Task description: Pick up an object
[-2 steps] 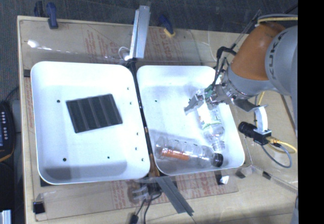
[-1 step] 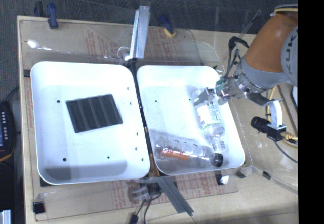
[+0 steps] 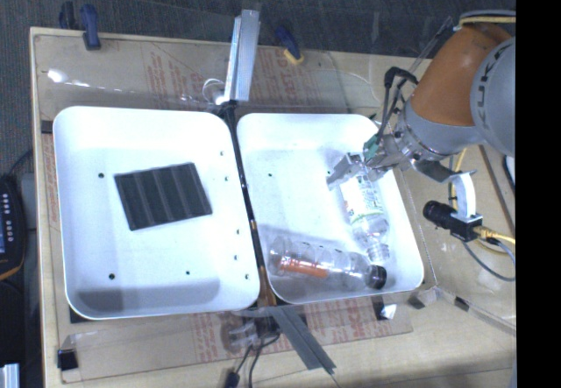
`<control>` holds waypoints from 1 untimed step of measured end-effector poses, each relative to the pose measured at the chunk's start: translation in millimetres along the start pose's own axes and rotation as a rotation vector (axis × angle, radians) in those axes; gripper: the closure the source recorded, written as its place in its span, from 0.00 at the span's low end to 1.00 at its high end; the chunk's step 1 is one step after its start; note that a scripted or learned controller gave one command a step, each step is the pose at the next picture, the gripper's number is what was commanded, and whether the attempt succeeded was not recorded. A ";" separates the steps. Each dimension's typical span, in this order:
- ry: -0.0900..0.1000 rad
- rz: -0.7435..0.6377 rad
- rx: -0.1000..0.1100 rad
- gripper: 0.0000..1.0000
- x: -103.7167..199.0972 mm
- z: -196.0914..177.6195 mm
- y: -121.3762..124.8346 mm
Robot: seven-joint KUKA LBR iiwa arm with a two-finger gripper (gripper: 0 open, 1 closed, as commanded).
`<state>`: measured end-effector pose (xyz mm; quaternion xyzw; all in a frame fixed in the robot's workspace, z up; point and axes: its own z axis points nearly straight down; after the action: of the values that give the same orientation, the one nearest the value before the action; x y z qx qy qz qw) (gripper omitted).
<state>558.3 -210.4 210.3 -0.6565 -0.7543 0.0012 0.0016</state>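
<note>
Right now hand (image 3: 361,164) sits at top end of clear plastic bottle (image 3: 365,211), whose long axis runs down-view away from it; grip state can't tell.

Arm (image 3: 473,88) cut off at right edge, clear bottle's (image 3: 365,209) top hidden beneath gripper (image 3: 359,165), label unreadable

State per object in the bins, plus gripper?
Dark ribbed mat: flat in left bin.
Clear bottle with label: lying on its side in right bin, gripper end on.
Clear bottle, orange inside: lying along front wall.
Gripper: at first bottle's top end.
</note>
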 end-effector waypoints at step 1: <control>0.001 -0.039 -0.001 0.00 -1.1 20.2 15.6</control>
<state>573.8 -209.4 190.1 -0.6417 -0.7669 0.0005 0.0014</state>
